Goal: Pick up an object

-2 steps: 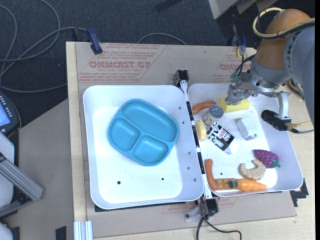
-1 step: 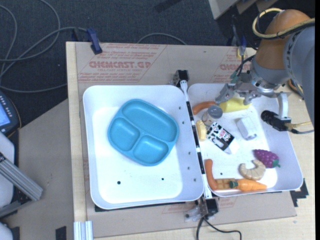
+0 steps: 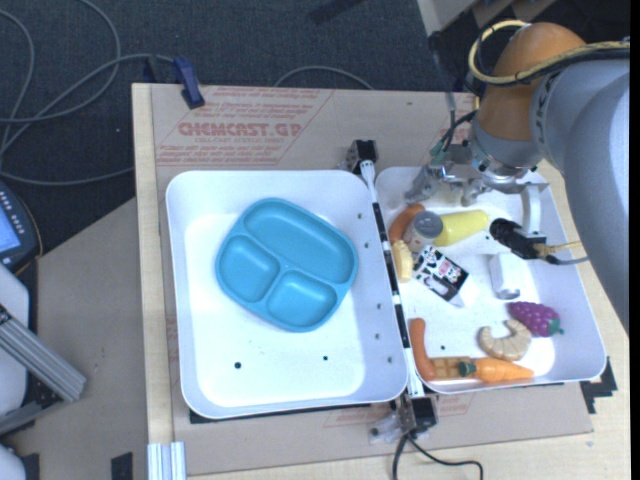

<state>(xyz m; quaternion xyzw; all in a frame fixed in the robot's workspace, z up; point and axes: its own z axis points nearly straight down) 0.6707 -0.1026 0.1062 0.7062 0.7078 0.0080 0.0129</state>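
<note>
Camera view: looking down at a slant on the bench (image 3: 250, 128) and its two white bins.
My arm: (image 3: 590, 118) comes in from the right, grey, with the orange band (image 3: 520, 78) above the wrist.
My gripper: (image 3: 452, 180) hangs over the far end of the right bin (image 3: 580, 298), just above the yellow toy.
My grip: I cannot tell from this angle whether it is spread or closed, and I see nothing pinched in it.
Yellow toy: (image 3: 462, 226) a smooth, stubby, pale yellow piece lying on its side on the bin floor. A grey round cap (image 3: 428, 225) sits at its left end.
Orange stick: (image 3: 403, 221) curved, just left of the grey cap and close to the bin's left wall.
Black-and-white packet: (image 3: 441, 272) flat and tilted, near the yellow toy on the side towards the camera.
Purple grapes: (image 3: 534, 316) a small dark bunch, nearer the right wall.
Tan curl: (image 3: 505, 341) a pale brown, bent piece, just beside the grapes.
Carrot: (image 3: 490, 370) orange, lying along the near wall.
Left bin: (image 3: 200, 358) holds a blue divided plate (image 3: 287, 263), well apart from me.
</note>
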